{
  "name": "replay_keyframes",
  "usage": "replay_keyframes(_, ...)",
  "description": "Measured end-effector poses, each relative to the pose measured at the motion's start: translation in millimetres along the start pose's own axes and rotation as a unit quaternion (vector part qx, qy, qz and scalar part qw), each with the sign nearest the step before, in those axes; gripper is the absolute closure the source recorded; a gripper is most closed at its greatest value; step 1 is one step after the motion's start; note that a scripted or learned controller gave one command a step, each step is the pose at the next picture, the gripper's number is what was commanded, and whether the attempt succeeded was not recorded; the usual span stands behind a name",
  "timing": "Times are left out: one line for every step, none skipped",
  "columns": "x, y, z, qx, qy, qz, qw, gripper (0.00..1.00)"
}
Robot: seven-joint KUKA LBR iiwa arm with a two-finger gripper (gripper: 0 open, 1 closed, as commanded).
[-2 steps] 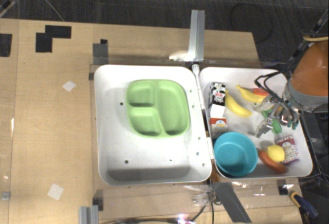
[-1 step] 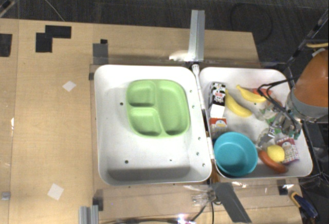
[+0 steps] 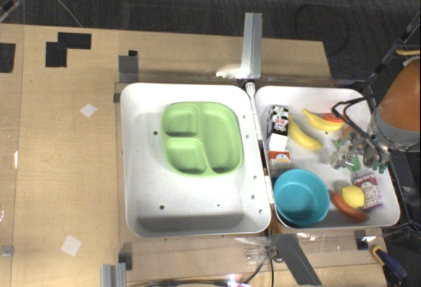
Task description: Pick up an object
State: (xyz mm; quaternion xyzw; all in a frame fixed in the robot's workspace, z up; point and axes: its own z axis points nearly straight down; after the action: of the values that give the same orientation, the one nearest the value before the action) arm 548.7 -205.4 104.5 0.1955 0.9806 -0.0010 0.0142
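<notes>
We count two white bins. The left bin (image 3: 141, 167) holds one green divided tray (image 3: 199, 137). The right bin (image 3: 322, 96) holds two bananas (image 3: 314, 129), one blue bowl (image 3: 301, 197), one lemon (image 3: 353, 196) and two small cartons (image 3: 279, 135). The gripper (image 3: 352, 151) hangs over the right bin; its grip we cannot tell.

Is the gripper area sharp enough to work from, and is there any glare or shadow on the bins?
Camera view: the gripper is blurred, its fingers unreadable; the bananas and blue bowl are fairly sharp. Bright glare at the bench's bottom edge, soft shadow along the left bin near wall, green tray evenly lit.
</notes>
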Motion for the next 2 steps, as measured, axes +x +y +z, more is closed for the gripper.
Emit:
replay_keyframes(-32.1, 12.2, -68.9, 0.0, 0.007, -0.078, 0.9969, 1.0)
replay_keyframes(-31.0, 12.1, -66.8, 0.0, 0.009, -0.078, 0.9969, 0.0)
